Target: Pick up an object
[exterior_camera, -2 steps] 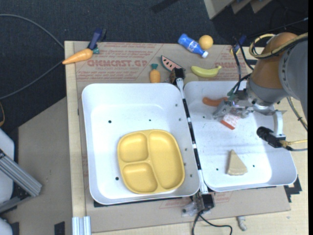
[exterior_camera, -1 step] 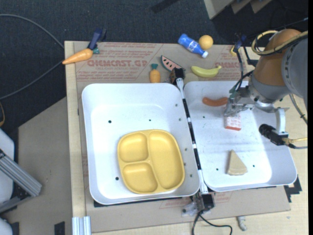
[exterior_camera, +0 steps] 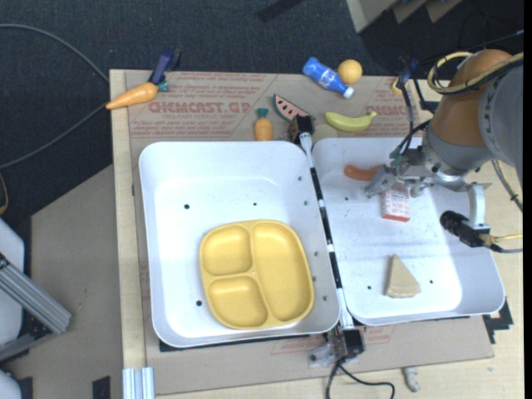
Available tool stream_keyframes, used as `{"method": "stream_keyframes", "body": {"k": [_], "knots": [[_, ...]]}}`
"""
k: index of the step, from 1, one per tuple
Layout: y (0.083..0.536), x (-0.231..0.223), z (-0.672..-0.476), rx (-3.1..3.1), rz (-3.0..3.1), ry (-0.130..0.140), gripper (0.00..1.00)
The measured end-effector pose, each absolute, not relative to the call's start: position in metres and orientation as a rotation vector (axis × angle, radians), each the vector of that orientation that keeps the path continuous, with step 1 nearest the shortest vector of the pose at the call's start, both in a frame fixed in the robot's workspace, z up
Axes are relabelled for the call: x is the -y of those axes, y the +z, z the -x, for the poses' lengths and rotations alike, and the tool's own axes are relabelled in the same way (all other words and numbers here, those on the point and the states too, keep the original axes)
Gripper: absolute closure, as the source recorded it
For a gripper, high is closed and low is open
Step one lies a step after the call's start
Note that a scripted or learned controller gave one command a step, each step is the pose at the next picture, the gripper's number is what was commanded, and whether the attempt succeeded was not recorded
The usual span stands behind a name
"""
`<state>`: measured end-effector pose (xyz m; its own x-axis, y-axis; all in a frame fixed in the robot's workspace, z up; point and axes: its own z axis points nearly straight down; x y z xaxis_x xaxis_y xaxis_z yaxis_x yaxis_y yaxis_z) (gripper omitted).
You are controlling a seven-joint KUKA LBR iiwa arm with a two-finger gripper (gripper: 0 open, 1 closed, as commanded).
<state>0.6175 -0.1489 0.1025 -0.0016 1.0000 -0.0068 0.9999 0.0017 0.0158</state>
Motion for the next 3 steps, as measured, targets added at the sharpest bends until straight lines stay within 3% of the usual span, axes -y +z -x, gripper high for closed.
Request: {"method": "stream_keyframes", "body": {"k": [1,2,3], "knots": [[0.084,0.12,-0.666,-2.225,-2.223,-0.002,0.0],[0.096,0.121,-0.667,-2.223,-2.217,-0.001,1.0],[0.186,0.09,-0.595,-2.222,-2.22,0.002,1.0]]}}
